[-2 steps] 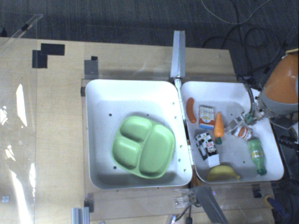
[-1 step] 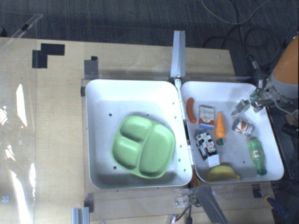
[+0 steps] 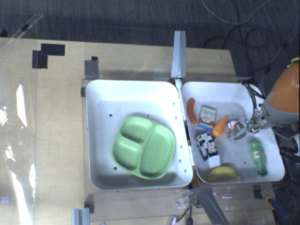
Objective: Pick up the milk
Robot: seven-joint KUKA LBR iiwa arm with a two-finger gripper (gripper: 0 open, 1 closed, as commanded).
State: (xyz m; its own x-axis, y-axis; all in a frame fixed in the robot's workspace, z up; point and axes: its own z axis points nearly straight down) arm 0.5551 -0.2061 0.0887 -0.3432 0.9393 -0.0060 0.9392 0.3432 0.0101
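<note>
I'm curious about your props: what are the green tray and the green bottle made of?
The green tray looks like moulded plastic, matte: one even pale green, rounded compartments, soft highlights. The green bottle seems to be translucent plastic, glossy: light shows through its body and small bright glints sit on it. Neither can be confirmed by look alone.

Carrot (image 3: 219, 126) and sausage (image 3: 191, 110) crowd the milk (image 3: 206, 116).
</note>
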